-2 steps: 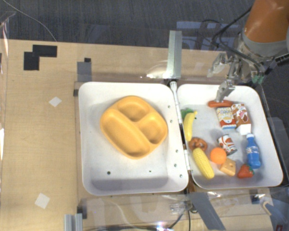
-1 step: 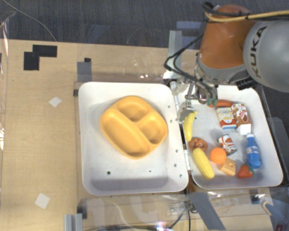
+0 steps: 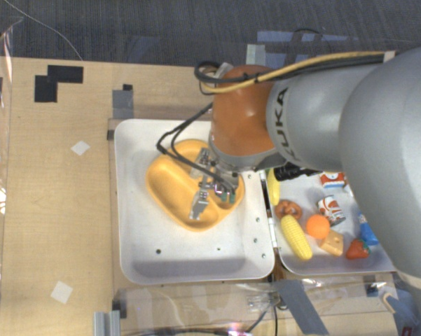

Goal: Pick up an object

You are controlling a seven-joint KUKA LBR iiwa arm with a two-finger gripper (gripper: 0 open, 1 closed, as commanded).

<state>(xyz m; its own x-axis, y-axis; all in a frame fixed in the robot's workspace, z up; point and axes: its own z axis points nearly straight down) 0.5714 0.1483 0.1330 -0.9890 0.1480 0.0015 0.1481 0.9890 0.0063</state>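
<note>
Centrally in the frame, the grey arm with its orange band (image 3: 242, 121) is reaching in from the right and hanging over the left shallow white plastic bin (image 3: 136, 254). Its metal two-finger gripper (image 3: 198, 210) is pointing down and to the lower left, and its tips are lying over the rounded yellow plastic bowl-like object (image 3: 169, 184) that is sitting in the middle of that bin. The yellow object is spreading out to the left of and beneath the gripper, with its lower right edge lying directly under the tips. Whether the tips are touching the yellow surface cannot be told, and the view is not showing whether the claw is spread or pressed together.

To the right, the second white bin (image 3: 284, 261) is lying just beside the first, partly covered by the arm. It is holding a yellow corn cob (image 3: 296, 236), an orange ball (image 3: 318, 225), a tan wedge-shaped block (image 3: 331, 244), a red piece (image 3: 357, 250), a small blue piece (image 3: 368, 234), a brown rounded piece (image 3: 288, 208) and a red-and-white can-like item (image 3: 329, 207). All of these are lying well apart from the gripper.

Both bins are resting on a light wooden bench (image 3: 56, 208), which is bearing black tape marks (image 3: 56, 81) at the upper left of the frame.
</note>
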